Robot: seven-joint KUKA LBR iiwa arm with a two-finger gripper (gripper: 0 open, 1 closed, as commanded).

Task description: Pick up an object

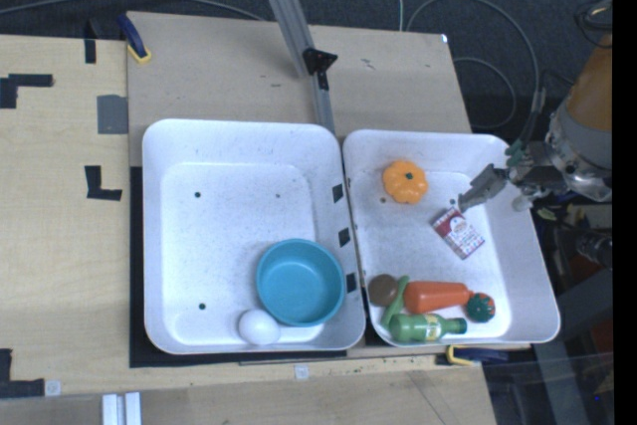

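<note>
Two white bins side by side on the bench. In the left bin (179,164), toward 5 o'clock: a blue bowl (299,280), rigid and likely slick at the rim, awkward for narrow fingers; touching it at its 7 o'clock, a white ball (258,325), apt to roll away under a pinch.

In the right bin (518,284), at 11 o'clock: an orange pumpkin-like toy (404,182), probably light and stiff, best taken across its rounded sides. Near the centre: a small red-and-white packet (459,234), flat and thin (likely the hardest to lift off the floor, edges the only purchase). Along the 6 o'clock wall, crowded together: a brown lump (382,290), a carrot (436,295), a green bottle (426,325) and a small green-and-red piece (481,307); carrot likely firm, graspable across its width, though neighbours press close.

At 3 o'clock, reaching over the right bin's rim: the gripper (476,193), dark finger tip just above the packet's 1 o'clock corner, apparently near it, contact not clear. Nothing visibly between the fingers; gap between them cannot be told at this angle.
</note>
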